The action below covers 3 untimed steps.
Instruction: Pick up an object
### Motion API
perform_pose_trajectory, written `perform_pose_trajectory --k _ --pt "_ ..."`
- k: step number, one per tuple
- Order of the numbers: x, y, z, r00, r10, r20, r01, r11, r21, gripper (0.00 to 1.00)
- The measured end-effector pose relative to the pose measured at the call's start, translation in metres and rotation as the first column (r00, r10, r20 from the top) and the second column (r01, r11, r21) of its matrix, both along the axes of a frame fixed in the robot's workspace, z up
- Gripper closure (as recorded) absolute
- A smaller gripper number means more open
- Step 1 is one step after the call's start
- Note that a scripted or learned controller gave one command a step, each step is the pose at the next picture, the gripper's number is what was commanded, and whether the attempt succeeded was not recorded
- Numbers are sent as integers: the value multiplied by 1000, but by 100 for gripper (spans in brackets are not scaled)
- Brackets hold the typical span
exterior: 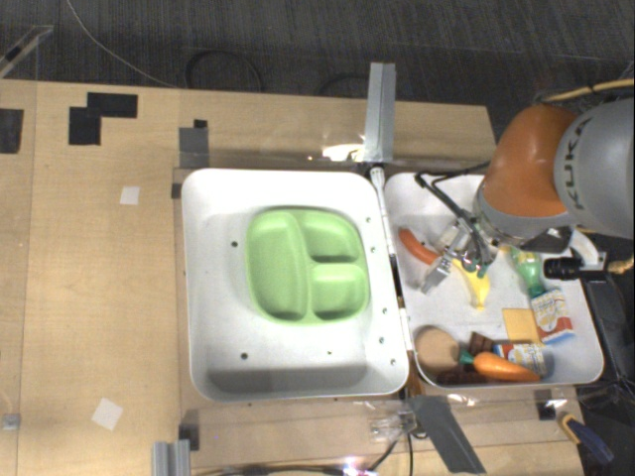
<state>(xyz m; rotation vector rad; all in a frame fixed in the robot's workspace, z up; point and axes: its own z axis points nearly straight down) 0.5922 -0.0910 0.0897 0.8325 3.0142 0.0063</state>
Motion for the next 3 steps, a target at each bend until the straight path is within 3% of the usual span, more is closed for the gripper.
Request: perform_pose_trajectory --k 1,2,3 --pt "31 9 -1 993 122 -3 -122 993 -2 0" --pt "29 7 -1 999 -40 -3 40 999 0 0" --pt "33 7 15 999 -35 13 35 999 -2 100"
